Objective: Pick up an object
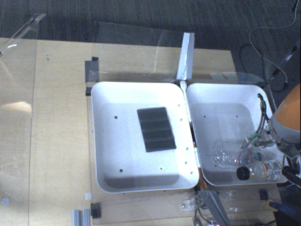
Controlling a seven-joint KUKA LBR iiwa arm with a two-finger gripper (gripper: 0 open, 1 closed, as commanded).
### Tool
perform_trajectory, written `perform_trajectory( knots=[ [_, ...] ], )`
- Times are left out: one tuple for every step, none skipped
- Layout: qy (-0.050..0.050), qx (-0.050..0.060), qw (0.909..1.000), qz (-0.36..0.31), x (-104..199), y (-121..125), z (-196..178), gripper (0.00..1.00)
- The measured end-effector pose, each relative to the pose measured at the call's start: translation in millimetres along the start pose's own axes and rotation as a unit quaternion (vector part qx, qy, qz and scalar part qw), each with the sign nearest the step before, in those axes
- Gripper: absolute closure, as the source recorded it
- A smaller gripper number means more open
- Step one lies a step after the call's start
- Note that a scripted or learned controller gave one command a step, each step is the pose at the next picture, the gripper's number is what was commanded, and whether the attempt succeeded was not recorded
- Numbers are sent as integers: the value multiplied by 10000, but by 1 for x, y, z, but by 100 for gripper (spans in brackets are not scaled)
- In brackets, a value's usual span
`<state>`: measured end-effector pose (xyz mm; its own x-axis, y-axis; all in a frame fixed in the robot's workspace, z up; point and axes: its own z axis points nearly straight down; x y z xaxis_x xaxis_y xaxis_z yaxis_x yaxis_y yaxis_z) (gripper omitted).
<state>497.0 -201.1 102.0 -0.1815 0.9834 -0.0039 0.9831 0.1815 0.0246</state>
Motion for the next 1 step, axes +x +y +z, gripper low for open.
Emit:
perform_trajectory(
  knots=[
    [11,93,9987,493,113,101,-90,100]
  ],
)
